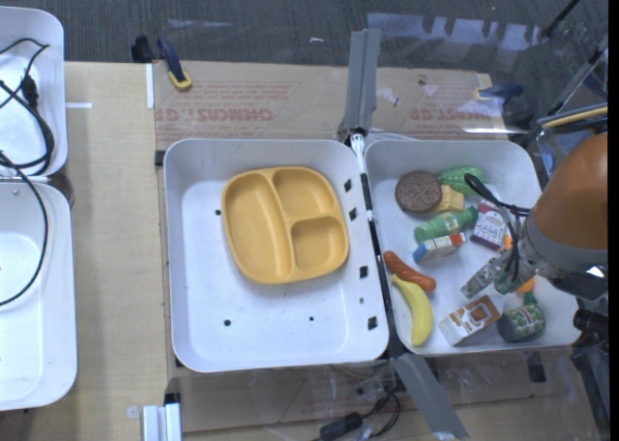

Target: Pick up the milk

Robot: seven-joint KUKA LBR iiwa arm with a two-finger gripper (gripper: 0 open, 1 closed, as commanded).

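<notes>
Milk point(469, 319) just below hand point(495, 278)

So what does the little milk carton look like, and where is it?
The milk carton is a small toy-like box, white with orange-brown panels and a tiny picture on its face. It lies flat on its side, tilted at a slant, near the front edge of the right bin. The banana is just beside it on the left, and a dark green round thing sits on its right. The gripper is just above it in the picture, not holding it.
</notes>
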